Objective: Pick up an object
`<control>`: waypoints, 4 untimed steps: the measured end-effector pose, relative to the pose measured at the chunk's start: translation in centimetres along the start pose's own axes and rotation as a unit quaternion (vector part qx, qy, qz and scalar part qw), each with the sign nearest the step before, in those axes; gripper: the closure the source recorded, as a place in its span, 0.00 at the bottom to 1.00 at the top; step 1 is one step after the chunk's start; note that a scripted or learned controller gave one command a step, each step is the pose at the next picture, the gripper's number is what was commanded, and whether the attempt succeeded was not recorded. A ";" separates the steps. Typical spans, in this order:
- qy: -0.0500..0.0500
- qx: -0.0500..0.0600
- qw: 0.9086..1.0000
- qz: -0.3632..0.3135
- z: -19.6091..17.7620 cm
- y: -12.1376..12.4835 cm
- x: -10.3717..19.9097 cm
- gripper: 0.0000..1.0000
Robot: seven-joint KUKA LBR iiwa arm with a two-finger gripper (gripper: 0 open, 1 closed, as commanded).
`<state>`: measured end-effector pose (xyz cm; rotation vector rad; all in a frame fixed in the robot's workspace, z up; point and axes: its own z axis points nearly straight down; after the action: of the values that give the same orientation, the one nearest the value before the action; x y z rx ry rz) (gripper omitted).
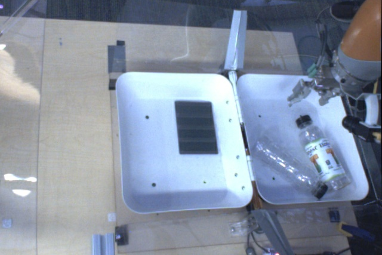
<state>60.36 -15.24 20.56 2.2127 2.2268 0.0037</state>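
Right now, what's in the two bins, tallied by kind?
Clear plastic bottles: 2, both in the right bin: bottle with label, bottle lying flat
Dark ribbed pad: 1, in the left bin: pad
Total: 3

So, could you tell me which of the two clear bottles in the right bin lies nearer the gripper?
The labelled bottle, with its black cap pointing up toward the gripper. The other, plain bottle lies further left, crossing the bin diagonally with no label.
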 end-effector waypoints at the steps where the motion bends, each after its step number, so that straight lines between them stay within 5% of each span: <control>1: 0.001 0.001 0.998 0.061 5.0 0.1 2.7 0.00; 2: 0.000 0.000 1.000 -0.015 10.1 -2.0 -4.9 0.00; 3: 0.000 -0.002 0.997 0.074 11.8 -1.0 -5.3 0.00; 4: -0.001 -0.004 1.000 -0.002 11.7 -1.7 -4.8 0.00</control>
<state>58.71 -20.05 8.84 2.2044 2.2257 0.0089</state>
